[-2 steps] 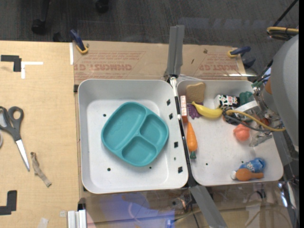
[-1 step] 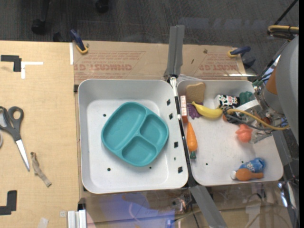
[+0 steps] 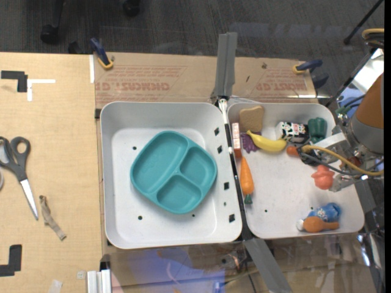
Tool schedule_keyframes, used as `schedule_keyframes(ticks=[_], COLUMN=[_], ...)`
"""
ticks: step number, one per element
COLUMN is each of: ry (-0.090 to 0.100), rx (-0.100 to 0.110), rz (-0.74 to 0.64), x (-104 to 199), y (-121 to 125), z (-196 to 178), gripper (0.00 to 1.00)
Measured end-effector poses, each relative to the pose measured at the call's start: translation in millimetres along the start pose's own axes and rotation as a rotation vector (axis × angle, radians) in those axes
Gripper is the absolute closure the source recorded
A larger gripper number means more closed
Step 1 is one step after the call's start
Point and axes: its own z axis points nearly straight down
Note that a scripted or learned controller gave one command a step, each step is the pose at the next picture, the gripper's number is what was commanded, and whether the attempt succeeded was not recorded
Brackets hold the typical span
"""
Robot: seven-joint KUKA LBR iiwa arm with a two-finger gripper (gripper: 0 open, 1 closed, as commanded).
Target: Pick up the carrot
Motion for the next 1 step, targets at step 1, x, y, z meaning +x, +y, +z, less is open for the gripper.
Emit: schedule_keyframes(ticks=[1], ry=[0.000], rx=[0.001], rz=[0.003], x=[-33.0], y=[-16.4], z=[-23.7], gripper=[1.00])
